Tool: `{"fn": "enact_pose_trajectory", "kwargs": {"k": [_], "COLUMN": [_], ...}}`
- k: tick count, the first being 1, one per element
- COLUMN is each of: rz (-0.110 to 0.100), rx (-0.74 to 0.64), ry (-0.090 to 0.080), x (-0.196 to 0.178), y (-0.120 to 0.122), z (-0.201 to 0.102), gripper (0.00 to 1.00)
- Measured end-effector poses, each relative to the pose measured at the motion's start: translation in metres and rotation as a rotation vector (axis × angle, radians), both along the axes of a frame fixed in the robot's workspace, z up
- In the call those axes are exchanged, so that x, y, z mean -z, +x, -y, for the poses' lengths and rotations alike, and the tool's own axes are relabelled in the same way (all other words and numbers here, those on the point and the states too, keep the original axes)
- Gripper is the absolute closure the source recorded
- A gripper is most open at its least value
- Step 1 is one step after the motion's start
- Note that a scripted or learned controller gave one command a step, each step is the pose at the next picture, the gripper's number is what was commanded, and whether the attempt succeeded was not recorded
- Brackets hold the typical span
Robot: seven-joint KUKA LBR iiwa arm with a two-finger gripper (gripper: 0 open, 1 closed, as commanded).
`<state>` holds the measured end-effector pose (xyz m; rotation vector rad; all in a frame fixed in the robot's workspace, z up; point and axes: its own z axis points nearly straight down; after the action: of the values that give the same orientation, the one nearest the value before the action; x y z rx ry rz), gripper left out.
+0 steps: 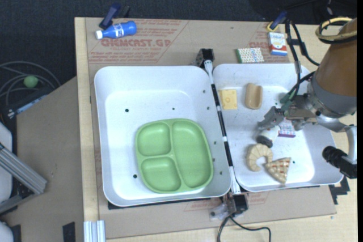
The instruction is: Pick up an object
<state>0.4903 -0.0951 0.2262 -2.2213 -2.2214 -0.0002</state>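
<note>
My gripper (265, 130) hangs low over the right bin (300, 178), reaching in from the right, with the orange-banded arm (340, 73) behind it. Its two fingertips stand apart, open, with nothing between them. Just below it lies a croissant (259, 156), and a pizza slice (279, 168) sits next to that. A small white and purple packet (287, 131) lies right of the fingertips, partly under the wrist. Toward the back of the bin are a bread roll (253, 96) and a yellow square block (229, 98).
The left bin (113, 122) holds a green divided plate (173, 154). On the bench behind the bins lie a blue and white bottle (116, 30), a patterned card (250, 55) and a small box (277, 43). A clamp (205, 57) sits where the bins meet.
</note>
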Motion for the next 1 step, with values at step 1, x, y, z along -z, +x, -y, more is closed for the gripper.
{"fn": "enact_pose_trajectory", "kwargs": {"k": [1], "rz": [0.001], "rx": [0.001], "ry": [0.000], "x": [0.1294], "y": [0.0312], "z": [0.0116], "gripper": [0.00]}}
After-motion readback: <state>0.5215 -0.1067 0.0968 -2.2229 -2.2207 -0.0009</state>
